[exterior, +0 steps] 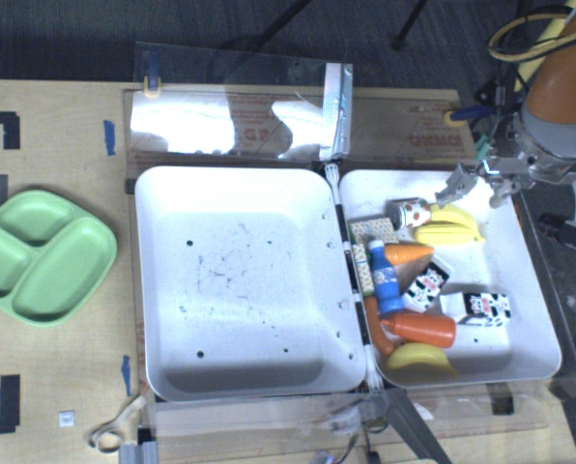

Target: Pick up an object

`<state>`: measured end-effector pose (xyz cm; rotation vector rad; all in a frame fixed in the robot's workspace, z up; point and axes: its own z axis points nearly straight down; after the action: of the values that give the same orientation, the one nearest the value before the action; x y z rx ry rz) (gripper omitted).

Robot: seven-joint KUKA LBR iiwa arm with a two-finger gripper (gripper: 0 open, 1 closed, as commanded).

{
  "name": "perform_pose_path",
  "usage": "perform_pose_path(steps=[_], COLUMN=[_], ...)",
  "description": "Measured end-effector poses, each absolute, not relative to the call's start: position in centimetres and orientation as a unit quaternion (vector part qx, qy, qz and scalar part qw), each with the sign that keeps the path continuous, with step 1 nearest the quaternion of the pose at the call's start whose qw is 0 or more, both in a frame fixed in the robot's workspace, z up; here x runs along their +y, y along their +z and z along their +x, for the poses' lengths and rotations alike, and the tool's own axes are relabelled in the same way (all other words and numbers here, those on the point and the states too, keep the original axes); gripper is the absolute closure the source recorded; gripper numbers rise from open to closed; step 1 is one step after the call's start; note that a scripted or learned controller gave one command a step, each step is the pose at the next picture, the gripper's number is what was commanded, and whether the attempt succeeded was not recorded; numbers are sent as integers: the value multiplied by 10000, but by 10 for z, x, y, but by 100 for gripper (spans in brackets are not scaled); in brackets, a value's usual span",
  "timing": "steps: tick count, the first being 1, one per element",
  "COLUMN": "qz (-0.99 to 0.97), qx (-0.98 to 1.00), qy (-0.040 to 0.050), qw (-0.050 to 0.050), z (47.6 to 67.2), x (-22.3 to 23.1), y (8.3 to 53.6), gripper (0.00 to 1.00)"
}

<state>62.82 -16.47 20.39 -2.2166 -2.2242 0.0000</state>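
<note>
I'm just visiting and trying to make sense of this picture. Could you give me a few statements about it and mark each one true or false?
1. All the toys lie in the right bin. True.
2. The gripper is holding the banana. False: it hovers over the bin's upper right part, and the banana lies in the bin below it.
3. A green divided plate sits on the bench left of the bins. True.
4. The blue bottle lies in the left bin. False: it lies in the right bin, near the divider.
5. An orange carrot lies in the right bin near its front. True.
</note>
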Motion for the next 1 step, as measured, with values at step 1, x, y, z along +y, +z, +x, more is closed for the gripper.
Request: perform_pose_path(steps=[1], qz=[-6662], qx=[-7458], qy=[-7], qw=[-5], z=[605], x=[-202], y=[94], gripper=[0])
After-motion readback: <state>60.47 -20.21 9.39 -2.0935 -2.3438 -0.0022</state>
